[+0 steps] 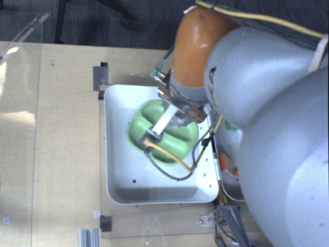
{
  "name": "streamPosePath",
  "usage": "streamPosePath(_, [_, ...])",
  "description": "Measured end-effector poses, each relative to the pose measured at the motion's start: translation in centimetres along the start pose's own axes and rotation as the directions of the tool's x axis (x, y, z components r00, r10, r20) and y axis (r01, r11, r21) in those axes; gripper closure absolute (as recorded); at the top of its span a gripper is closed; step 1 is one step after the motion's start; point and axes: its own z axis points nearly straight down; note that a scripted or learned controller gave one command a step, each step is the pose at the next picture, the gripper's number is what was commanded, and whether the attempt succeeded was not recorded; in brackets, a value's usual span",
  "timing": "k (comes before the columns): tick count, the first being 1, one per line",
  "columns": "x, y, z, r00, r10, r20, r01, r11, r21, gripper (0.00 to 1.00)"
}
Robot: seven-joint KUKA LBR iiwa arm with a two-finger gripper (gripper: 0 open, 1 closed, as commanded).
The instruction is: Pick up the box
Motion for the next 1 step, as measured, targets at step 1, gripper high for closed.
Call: streamPosePath(1, [0.00, 0.00, 0.00, 1.000, 0.000, 0.000, 0.000, 1.000, 0.000, 0.00])
